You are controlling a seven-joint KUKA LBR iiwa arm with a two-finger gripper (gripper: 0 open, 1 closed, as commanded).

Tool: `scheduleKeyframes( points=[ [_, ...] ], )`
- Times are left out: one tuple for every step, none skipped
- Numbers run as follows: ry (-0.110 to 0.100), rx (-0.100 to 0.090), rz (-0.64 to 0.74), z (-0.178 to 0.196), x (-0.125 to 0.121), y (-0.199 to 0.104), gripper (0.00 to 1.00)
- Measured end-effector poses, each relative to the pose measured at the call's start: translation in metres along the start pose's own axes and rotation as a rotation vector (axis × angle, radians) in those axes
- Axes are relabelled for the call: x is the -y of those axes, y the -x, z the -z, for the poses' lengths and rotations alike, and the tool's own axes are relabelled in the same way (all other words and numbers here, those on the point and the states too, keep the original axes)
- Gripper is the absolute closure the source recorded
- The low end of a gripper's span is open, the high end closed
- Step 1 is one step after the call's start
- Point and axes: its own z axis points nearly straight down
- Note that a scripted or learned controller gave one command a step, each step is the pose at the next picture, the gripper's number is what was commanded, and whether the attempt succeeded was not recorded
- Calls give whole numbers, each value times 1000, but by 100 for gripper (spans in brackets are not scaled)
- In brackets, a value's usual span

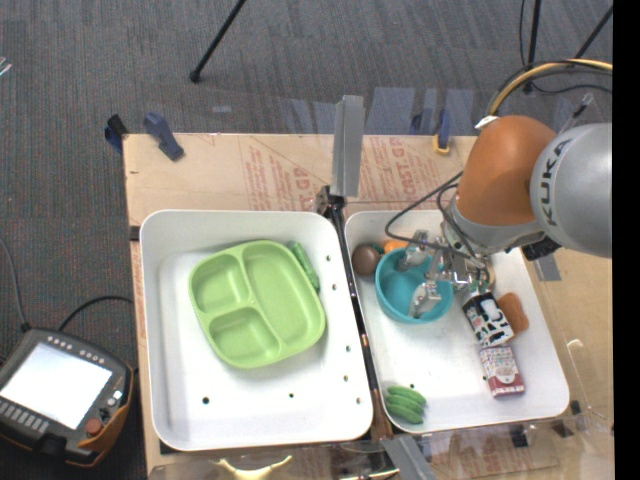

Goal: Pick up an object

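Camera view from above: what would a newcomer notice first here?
Likely the big grey and orange robot arm reaching in from the right, its gripper over a teal bowl in the right bin. Next, the bright green divided plate lying in the left bin.

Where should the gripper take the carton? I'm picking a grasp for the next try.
Grip the carton across its narrow width near the middle, coming straight down. It lies flat in the right bin, long axis running roughly toward the front edge, so its long sides look free; a brown object sits close by its upper end.
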Motion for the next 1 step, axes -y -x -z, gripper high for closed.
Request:
scheduleKeyframes(
  points=[
    [0, 9, -50, 1, 50, -79, 0]
  ],
)
